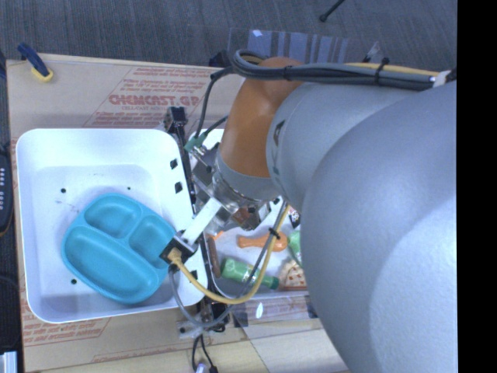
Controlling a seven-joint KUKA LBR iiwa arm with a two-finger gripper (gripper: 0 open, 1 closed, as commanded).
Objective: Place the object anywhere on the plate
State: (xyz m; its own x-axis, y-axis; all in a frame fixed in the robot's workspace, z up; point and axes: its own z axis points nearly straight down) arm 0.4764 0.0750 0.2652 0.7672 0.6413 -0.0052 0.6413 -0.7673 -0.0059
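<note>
The big grey arm (373, 208) sweeps in from the right and takes up most of the frame, its orange band (252, 123) sitting right over the seam between the two white bins. Down in the left bin (31, 169) lies the blue plate (116, 247), a three-compartment dish resting flat on the bin floor, tilted a little toward the lower right, with nothing on it. Over in the right bin (264, 298), peeking out from beneath the wrist, there is a small scatter of items: a green bottle-like object (245, 272) lying on its side, an orange piece (256, 242) just above it, a tan waffle-textured piece (291, 273) beside it to the right, and a sliver of something green (294, 243) by the arm's edge (too much is covered to name these with confidence). Which of them is the object for the plate cannot be told, but all of them sit in the right bin, well apart from the plate. The gripper (233, 208) hangs low under the wrist above the right bin, close to the dividing wall, and its state cannot be made out here, the arm's own bulk and a loop of yellow cable (233, 290) crossing in front of it. A cardboard sheet (155, 95) with red print lies under the bins.
</note>
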